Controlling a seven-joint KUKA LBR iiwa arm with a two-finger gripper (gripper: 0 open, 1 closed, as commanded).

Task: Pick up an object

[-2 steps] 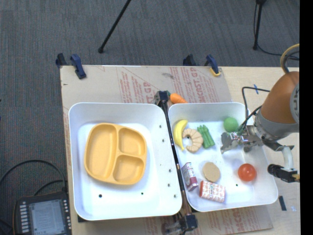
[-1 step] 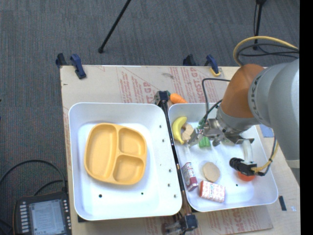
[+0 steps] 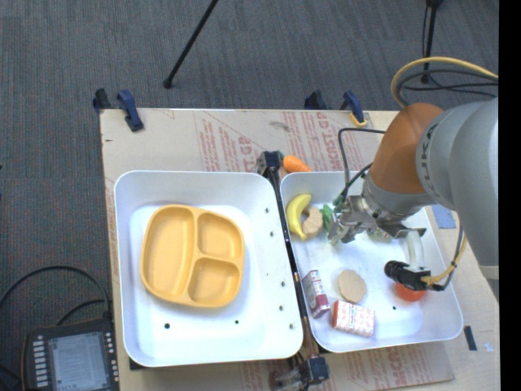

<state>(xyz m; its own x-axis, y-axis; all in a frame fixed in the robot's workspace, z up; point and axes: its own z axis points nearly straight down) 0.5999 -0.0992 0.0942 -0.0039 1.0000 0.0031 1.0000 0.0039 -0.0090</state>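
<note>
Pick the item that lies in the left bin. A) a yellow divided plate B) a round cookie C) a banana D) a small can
A: the yellow divided plate lies in the left bin, while the banana, small can and round cookie lie in the right bin.

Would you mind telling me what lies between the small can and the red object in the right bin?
In the camera view, a round tan cookie-like disc lies on the bin floor between the small can and the red object.
</note>
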